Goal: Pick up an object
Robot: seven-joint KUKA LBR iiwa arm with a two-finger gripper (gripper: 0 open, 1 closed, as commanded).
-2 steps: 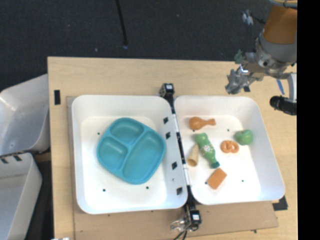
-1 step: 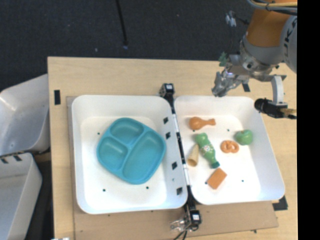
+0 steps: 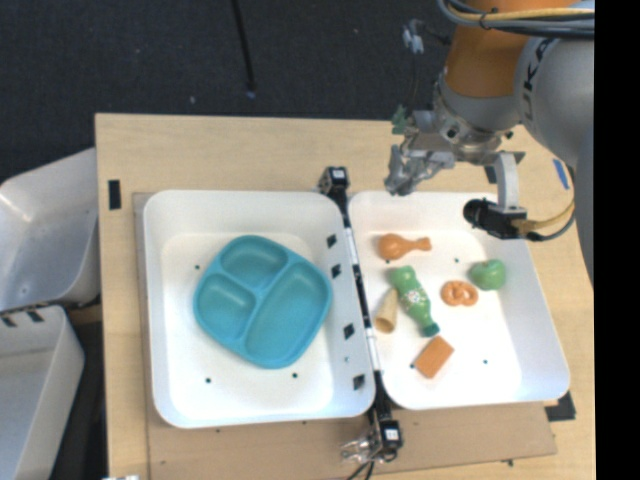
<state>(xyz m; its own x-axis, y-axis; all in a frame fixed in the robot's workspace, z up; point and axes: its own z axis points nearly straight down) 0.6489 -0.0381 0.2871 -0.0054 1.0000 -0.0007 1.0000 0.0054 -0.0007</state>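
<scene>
Near edge, right bin (image 3: 540, 368): shallow white plastic bin; a small orange wedge-shaped block (image 3: 433, 356) lies closest to the front, apart from the rest.
Mid right bin: a green plastic bottle with a white label (image 3: 411, 299) lies on its side, a cream cone-shaped piece (image 3: 386, 311) just beside it on the divider side. A small orange pretzel-shaped toy (image 3: 459, 293) and a green rounded toy like a pepper (image 3: 488, 274) sit close together toward the arm's side.
Far right bin: an orange drumstick-shaped toy (image 3: 402, 245) lies nearest the tool, clear of its neighbours.
Left bin (image 3: 160, 388): holds a turquoise three-compartment plastic tray (image 3: 262, 300).
Gripper (image 3: 403, 179): raised over the far rim of the right bin; nothing seen between its fingers; whether they are spread or closed cannot be told.
Step in hand, judged: approach, no object taken yet.
Recommended method: choose an isolated piece, the drumstick or wedge; centre above it, align fingers across its narrow width, descend straight, avoid the crowded bottle-and-cone pair.
</scene>
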